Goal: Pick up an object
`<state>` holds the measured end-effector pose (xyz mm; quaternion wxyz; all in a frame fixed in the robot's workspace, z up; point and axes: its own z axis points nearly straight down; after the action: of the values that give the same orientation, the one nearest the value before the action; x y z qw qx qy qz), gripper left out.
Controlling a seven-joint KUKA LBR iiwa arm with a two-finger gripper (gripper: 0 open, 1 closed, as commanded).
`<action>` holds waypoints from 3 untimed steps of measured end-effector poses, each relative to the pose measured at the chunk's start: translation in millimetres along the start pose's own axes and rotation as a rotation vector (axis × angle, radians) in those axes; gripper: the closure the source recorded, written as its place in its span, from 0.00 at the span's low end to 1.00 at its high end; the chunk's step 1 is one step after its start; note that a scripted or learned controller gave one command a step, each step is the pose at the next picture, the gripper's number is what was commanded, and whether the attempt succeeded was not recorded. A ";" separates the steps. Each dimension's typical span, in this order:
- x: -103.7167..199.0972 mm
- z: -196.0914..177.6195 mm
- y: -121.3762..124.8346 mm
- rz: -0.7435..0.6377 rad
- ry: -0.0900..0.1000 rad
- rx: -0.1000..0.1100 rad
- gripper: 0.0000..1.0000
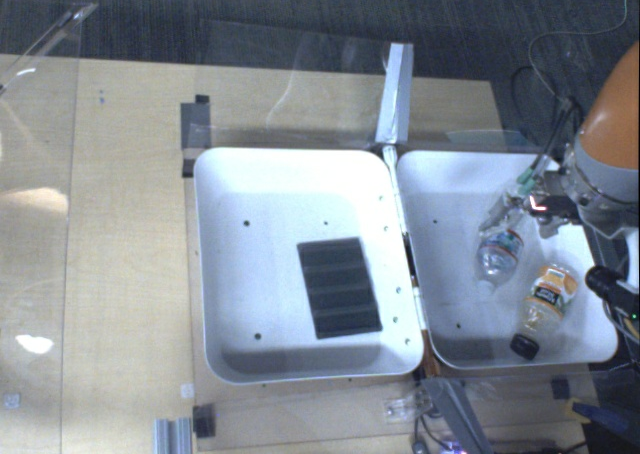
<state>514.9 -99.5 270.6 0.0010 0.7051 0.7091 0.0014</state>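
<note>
A clear plastic bottle lies in the right bin, near its middle. My gripper hangs just above the bottle's upper end, reaching in from the right under the orange-banded arm. Whether it touches the bottle cannot be made out. A small bottle with an orange label and black cap lies in the same bin, toward the front right corner. A black ribbed rectangular block lies flat in the left bin.
The two white bins sit side by side, meeting at a raised rim. A metal bar stands behind that rim. Cables hang at the back right, and a wooden bench top stretches to the left.
</note>
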 end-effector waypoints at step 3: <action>-78.3 166.7 65.1 -0.429 0.021 0.056 1.00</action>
<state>581.0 -177.3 104.1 -0.0256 0.5377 0.8427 -0.0114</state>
